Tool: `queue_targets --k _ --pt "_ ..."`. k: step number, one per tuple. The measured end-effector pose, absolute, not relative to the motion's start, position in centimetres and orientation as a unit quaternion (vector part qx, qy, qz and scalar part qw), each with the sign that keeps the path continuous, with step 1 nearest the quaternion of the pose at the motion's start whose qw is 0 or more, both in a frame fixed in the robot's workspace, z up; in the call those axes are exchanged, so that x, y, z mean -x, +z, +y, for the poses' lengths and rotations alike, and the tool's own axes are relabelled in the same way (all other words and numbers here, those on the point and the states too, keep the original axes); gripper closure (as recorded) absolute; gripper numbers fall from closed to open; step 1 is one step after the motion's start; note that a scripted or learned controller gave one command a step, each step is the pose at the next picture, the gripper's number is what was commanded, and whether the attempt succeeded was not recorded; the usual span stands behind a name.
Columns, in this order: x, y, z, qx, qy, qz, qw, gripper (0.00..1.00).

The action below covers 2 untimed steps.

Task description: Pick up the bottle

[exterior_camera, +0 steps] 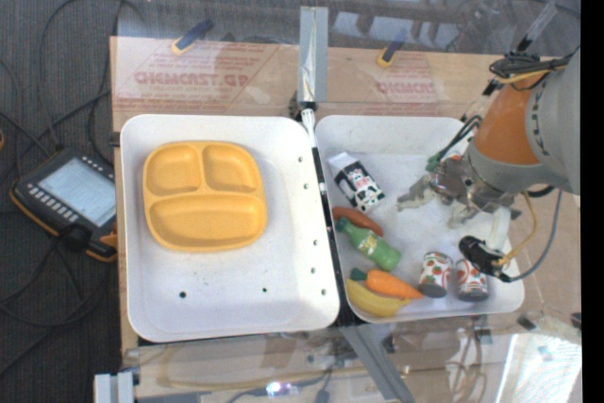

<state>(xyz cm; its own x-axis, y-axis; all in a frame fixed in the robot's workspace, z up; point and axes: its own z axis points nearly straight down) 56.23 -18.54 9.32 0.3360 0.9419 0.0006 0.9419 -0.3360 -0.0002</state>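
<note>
The bottle (374,248) is small and green with a yellow-green cap end. It lies on its side near the left wall of the right bin (415,135), between a red sausage-like piece (358,220) and a carrot (394,284). My gripper (435,205) hangs over the middle-right of the same bin, to the right of the bottle and slightly farther back. Its two grey fingers (411,197) are spread apart with nothing between them. The gripper is open and clear of the bottle.
A black-and-white carton (359,185) lies behind the bottle. A banana (375,302) sits at the front edge, and two small cans (435,271) (471,279) stand at the front right. The left bin (226,297) holds a yellow divided plate (203,194).
</note>
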Motion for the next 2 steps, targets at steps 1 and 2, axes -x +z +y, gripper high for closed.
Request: queue_targets --k 1,2 --pt "-59.9 16.8 -21.4 0.767 0.0008 -0.642 0.0 0.0" --pt "-59.1 9.7 -20.8 0.727 -0.0017 -0.687 0.0 0.0"
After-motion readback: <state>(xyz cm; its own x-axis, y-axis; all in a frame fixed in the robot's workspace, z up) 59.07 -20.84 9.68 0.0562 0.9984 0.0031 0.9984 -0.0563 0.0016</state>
